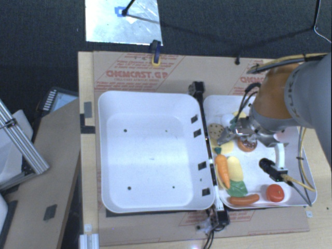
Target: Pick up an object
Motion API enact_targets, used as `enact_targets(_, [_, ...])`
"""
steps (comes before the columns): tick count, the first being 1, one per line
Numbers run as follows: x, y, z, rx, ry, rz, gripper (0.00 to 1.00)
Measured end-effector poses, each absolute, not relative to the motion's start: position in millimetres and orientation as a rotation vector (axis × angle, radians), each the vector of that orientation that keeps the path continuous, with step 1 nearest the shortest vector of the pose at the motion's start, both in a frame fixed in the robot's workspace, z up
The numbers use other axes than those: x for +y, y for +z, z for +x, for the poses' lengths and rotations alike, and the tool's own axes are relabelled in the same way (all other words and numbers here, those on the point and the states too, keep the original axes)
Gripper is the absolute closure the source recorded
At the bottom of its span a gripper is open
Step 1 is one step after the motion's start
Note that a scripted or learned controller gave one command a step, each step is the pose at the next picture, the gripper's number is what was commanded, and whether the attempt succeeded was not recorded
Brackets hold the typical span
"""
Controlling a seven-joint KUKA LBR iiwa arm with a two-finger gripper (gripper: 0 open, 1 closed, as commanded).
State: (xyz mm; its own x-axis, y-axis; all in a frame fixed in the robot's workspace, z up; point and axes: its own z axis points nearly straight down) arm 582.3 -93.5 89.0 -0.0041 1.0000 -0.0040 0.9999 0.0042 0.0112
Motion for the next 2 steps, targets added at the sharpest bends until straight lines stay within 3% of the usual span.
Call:
enact_targets(1, [-100,88,658.6,2.233,-0.019,2.235,0.00])
enact_targets(2, [-51,222,672.5,2.224,0.021,2.201,0.00])
